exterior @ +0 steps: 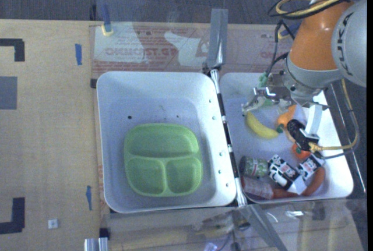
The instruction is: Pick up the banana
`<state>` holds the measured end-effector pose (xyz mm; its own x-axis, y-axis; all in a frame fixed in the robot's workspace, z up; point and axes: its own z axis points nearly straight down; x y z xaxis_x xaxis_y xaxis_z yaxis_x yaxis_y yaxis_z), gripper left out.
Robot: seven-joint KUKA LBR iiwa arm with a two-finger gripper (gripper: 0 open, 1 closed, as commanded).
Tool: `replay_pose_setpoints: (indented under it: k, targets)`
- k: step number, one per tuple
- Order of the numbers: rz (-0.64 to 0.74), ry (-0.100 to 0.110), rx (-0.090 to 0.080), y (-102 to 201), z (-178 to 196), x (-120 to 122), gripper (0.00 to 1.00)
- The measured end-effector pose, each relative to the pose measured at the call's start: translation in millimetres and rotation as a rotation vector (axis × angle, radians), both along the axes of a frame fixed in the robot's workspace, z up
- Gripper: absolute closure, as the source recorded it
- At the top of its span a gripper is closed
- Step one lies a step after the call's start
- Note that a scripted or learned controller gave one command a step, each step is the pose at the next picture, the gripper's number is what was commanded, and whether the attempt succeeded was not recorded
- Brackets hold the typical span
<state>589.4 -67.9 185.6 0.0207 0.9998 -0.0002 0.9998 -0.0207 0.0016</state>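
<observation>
Two shallow white bins side by side on a tan, board-like desk. Smooth plastic, rounded corners, low sloping walls. Between them, a narrow grey metal strip, straight and matte.

In the right bin, toward its upper half: the banana, a short yellow crescent. Smooth-skinned, flat on the bin floor, belly sagging downward in the view, both ends turned up.

Just above the banana's left end, the pincer, bright bare metal, angular, at the end of the grey arm with its glossy orange band. Released or clenched: impossible to tell from this angle. Touching the banana or merely close over it: likewise impossible to tell.

Just right of the banana, a small orange lump, rounded, partly hidden by the wrist.

Along the same bin's lower edge, a crowded row:
- a squat dark green can on its side
- a crinkled clear packet below the can
- a boxy black-and-white piece
- a long reddish-orange sausage shape, curved and glossy

In the left bin, well apart from the banana: a pale green plate. Matte plastic, a rounded rectangle, split by raised ridges into one wide compartment above two smaller ones.

On the desk, short strips of blue tape and black angular marks.
</observation>
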Motion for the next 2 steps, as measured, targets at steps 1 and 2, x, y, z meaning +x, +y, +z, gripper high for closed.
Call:
replay_pose_setpoints:
  k: [1,2]
  targets:
    - [-0.079,-0.003,0.0,-29,-99,-1,0.0]
    - [-0.081,-0.007,0.001,-29,-88,0,1.0]
